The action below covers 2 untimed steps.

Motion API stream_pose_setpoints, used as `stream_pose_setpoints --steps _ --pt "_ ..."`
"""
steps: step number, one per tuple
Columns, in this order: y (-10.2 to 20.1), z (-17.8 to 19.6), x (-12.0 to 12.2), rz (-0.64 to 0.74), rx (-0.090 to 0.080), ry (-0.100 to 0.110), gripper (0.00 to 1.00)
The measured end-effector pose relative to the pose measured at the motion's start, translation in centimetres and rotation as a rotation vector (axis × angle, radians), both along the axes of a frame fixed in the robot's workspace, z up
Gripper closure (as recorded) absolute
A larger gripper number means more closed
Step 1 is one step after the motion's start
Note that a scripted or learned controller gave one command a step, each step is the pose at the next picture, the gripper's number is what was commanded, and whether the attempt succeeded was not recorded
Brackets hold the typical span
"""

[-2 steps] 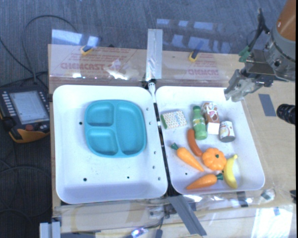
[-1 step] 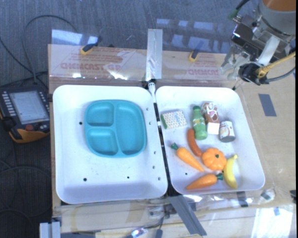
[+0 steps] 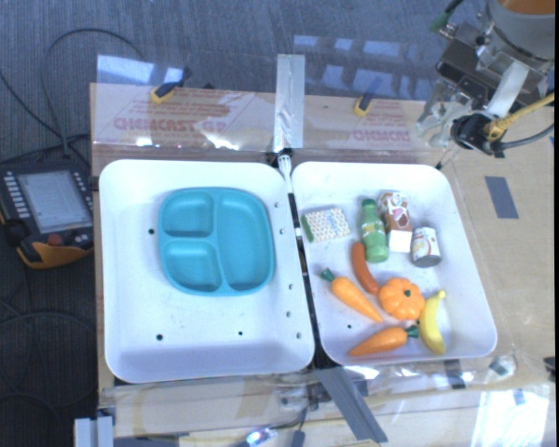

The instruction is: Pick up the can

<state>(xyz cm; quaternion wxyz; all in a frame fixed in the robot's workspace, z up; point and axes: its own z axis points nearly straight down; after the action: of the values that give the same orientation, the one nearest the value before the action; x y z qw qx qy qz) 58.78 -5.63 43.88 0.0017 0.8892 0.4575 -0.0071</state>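
We see the small silver metal can [image 3: 426, 247] lying in the right white bin [image 3: 466, 250] beside a green bottle [image 3: 374, 232], while our gripper [image 3: 444, 125] hovers beyond the bin's far corner, its grip impossible to tell.

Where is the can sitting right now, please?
In the camera view, the can lies in the right-hand bin, near its right wall, beside a small white block and the green bottle, above the banana.

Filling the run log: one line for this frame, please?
phase: pre-grasp | gripper: above right bin's far right corner, holding nothing | can: on its side in right bin, beside green bottle | blue tray: left bin
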Motion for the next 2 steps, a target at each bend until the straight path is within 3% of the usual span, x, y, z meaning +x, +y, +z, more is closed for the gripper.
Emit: stream_pose_setpoints --steps 1,2 --pt "0.1 0.7 0.2 0.005 -0.005 0.006 1.0" --pt "-0.8 -0.8 5.3 -0.59 0.003 -0.008 1.0"
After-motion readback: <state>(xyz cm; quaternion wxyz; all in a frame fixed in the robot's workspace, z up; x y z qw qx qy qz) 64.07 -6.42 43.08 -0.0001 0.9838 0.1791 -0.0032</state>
